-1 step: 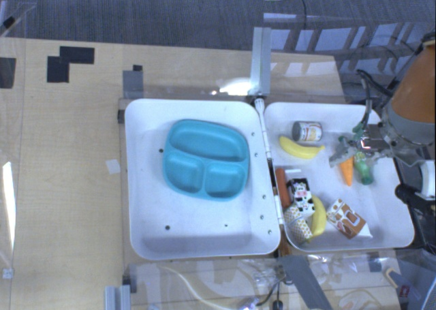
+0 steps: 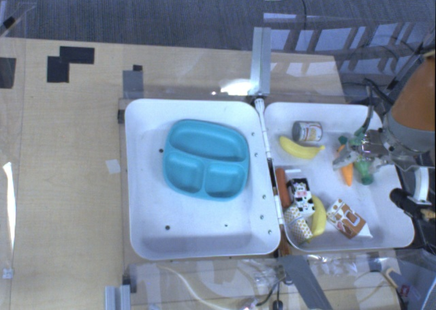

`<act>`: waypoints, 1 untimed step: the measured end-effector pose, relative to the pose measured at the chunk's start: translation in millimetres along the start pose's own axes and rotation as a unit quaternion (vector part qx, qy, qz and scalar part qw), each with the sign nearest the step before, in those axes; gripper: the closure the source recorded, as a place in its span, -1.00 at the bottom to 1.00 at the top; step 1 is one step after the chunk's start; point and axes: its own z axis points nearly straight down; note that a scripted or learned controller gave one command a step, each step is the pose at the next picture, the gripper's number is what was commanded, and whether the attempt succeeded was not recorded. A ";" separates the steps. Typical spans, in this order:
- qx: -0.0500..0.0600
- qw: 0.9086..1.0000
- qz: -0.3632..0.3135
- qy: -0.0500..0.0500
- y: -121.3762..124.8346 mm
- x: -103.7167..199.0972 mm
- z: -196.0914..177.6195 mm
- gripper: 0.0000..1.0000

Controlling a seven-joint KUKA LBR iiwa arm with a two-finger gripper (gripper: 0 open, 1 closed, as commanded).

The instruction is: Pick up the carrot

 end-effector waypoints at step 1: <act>-0.001 0.999 -0.043 0.000 -10.0 0.0 7.3 -1.00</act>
